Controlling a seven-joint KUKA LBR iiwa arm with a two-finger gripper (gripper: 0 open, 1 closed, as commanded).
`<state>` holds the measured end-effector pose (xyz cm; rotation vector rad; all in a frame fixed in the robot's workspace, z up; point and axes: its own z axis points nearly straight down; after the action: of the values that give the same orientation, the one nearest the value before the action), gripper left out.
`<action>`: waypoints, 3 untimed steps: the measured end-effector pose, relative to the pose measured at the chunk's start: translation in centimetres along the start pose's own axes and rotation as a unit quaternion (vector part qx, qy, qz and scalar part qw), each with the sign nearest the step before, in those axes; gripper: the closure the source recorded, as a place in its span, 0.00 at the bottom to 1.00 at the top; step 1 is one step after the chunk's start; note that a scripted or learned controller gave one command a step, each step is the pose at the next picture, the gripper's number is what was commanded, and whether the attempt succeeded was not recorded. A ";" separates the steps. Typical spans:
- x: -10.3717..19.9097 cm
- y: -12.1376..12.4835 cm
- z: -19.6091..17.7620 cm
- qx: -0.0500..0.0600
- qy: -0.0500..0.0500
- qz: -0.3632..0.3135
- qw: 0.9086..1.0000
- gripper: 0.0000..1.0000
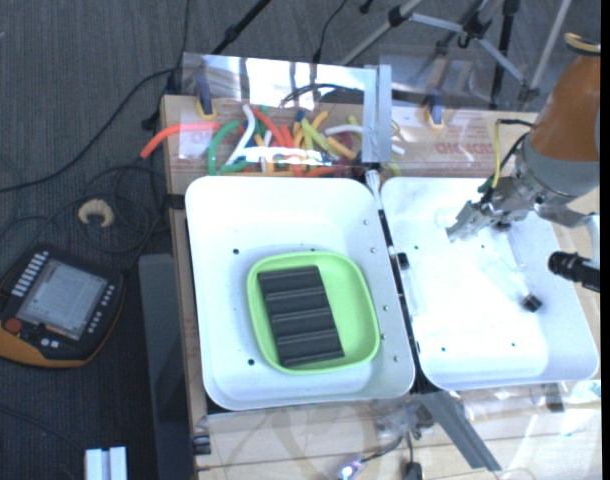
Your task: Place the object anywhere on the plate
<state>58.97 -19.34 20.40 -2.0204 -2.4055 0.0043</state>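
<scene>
A green square plate (362,298) sits in the left white bin (215,268). A dark grey ribbed block (300,315) lies flat on the plate, near its middle, with its long side running front to back. My gripper (472,220) hangs over the right white bin (455,338), toward its back, well to the right of the plate. Nothing shows in its grasp.
A small dark piece (532,303) lies in the right bin near its right side. Coloured cables (285,138) are heaped behind the left bin. A teach pendant (53,306) lies on the floor at left. Tripod legs (455,18) stand behind the bench.
</scene>
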 end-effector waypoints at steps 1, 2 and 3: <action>0.0 0.0 0.0 0.000 0.000 0.000 1.000 0.00; -2.6 -3.0 -4.8 -0.001 0.000 0.020 1.000 0.00; -1.9 -7.5 -15.9 -0.001 -0.001 0.107 0.994 0.00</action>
<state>51.93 -22.44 36.28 -2.2692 -2.1766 0.0051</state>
